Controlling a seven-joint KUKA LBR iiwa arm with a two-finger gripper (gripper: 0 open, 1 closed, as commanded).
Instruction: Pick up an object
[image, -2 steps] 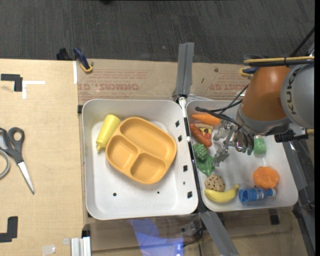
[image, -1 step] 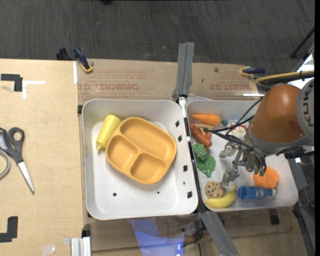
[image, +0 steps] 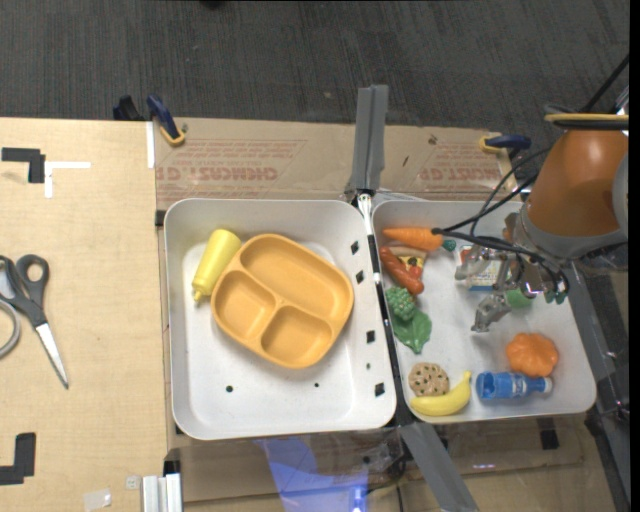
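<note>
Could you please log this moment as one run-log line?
arm: over right bin | gripper: above bin floor, grasp unclear | nearest: orange toy, blue bottle | left bin: yellow tray

The arm reaches in from the right, its end effector (image: 489, 312) pointing down, seemingly low.

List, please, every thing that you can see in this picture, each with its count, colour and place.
bins: 2, white, side by side on the bench
divided plate: 1, orange-yellow, left bin
bottle: 1, yellow, left bin, beside the plate
carrot: 1, orange, right bin, far left
hot dog: 1, red and brown, below the carrot
leafy greens: 1, green, right bin, left side
cookie: 1, brown, near left corner
banana: 1, yellow, near edge
blue bottle: 1, blue, near edge, lying down
orange fruit: 1, orange, above the blue bottle
scissors: 1, grey, on the bench at left
arm: 1, grey with orange band, over the right bin
gripper: 1, grey, low in the right bin
</note>
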